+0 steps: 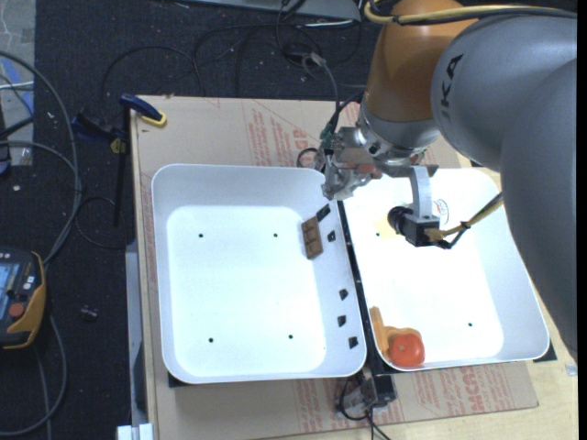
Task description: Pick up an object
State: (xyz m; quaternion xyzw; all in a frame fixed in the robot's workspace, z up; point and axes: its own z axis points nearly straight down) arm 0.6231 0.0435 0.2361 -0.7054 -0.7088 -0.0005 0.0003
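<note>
Camera view: small brown block (313, 238) noted at 3 o'clock of left bin (174, 191); judged light, stiff, best pinched across flat sides. Hand (341, 180) state cannot be told.

You see smooth, glossy white plastic bins (183, 191); matt brown cardboard on the counter (238, 126); the arm's (514, 90) satin grey shell

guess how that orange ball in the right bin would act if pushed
The orange ball looks round and smooth, so it would probably roll. It sits low in the right bin against the near wall, which would likely stop it.
</note>
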